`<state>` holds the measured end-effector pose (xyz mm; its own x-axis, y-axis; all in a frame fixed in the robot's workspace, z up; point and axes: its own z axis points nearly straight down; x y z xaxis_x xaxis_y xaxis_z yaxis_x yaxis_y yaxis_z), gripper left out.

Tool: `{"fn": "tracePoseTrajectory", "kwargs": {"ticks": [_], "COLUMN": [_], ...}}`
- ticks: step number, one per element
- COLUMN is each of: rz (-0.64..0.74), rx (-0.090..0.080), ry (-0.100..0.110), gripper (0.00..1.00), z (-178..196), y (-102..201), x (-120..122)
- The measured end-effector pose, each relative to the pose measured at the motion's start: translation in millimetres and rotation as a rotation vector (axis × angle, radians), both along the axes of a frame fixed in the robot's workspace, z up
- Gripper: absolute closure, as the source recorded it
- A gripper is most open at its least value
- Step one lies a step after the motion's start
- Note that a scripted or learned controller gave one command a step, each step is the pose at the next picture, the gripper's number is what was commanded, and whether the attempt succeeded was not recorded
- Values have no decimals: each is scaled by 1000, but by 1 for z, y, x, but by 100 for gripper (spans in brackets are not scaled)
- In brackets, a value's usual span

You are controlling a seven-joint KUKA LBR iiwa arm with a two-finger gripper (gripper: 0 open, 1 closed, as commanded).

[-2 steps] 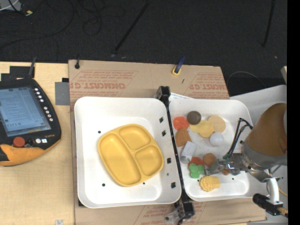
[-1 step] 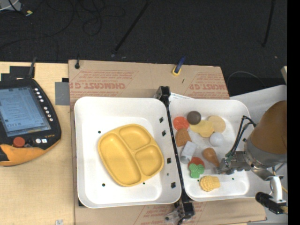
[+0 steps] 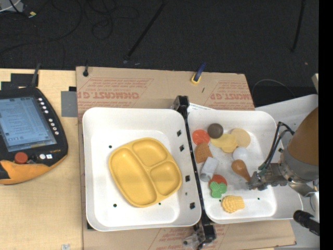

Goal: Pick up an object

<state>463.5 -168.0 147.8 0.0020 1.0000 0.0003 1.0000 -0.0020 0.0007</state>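
Jaws: state unreadable, gripper low in right bin, just beside drumstick. Drumstick (toy, likely light hard plastic, slick) lies mid-bin among other toys. Best grasp probably across narrow shank, not rounded end.

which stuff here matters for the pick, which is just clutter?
Job:
gripper, low in the right bin
toy food in that bin: brown drumstick nearest the gripper, corn cob, green piece, dark ball

Lying about:
yellow divided plate in the left bin
teach pendant on the bench
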Motion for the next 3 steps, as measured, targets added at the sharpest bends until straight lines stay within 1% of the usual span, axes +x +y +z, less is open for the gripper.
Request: {"fn": "tracePoseTrajectory", "kwargs": {"ticks": [1,2,3], "rz": [2,2,7], "rx": [-1,0,2], "ry": [-2,0,2], "gripper": [100,100,100], "z": [57,81,70], "y": [8,7,49], "x": [-4,-3,32]}}
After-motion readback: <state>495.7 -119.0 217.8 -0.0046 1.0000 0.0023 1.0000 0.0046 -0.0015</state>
